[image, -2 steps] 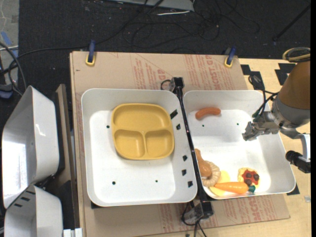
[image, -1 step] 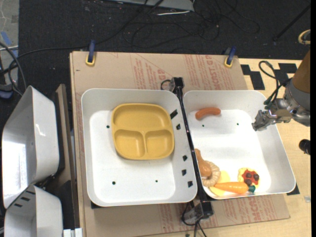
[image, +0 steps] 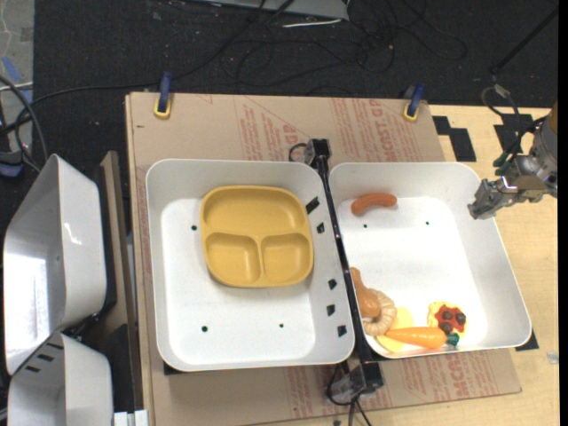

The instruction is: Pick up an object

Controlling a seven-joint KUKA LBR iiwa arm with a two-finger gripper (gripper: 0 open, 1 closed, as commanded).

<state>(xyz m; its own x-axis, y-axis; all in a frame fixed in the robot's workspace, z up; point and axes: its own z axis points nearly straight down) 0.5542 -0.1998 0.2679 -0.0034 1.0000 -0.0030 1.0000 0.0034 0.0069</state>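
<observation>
My gripper (image: 487,204) hangs at the right bin's far right rim, level with its upper part, with nothing seen between its fingers. An orange-brown sausage (image: 374,203) lies near the top of the right bin (image: 426,264). Along that bin's near edge sit a piece of toy chicken (image: 371,306), an orange carrot (image: 415,335) and a small yellow piece with red and dark spots (image: 446,316). The gripper is well to the right of the sausage and above the other items.
The left bin (image: 177,327) bears a yellow divided plate (image: 257,236). Black clips line the divider between the bins (image: 333,238). Two clamps (image: 162,106) (image: 412,108) hold the cardboard at the back. White containers (image: 49,264) stand off the bench's left.
</observation>
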